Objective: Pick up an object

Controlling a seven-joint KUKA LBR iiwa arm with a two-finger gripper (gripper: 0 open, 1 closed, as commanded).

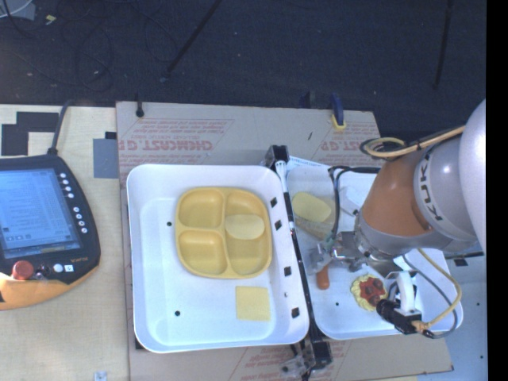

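Reaching into the right bin [444, 324], with nothing yet lifted.
The gripper [332, 252] hangs near the bin's left wall, just above a small sausage [322, 279]; whether it has closed cannot be told. Pickup remains undone.

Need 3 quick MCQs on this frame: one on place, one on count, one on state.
1. Where does the yellow square slice lie?
A. left bin floor, below the divided plate
B. inside the plate
C. right bin

2. How many compartments has the yellow divided plate?
A. two
B. four
C. six

3. How does the pale oval piece stand?
A. it leans on the bin wall
B. it hangs from the arm
C. it rests in the plate's upper right compartment

Answers:
1 A, the slice lies flat on the left bin, apart from the plate.
2 B, ridges split it into four.
3 C, it rests inside that compartment.
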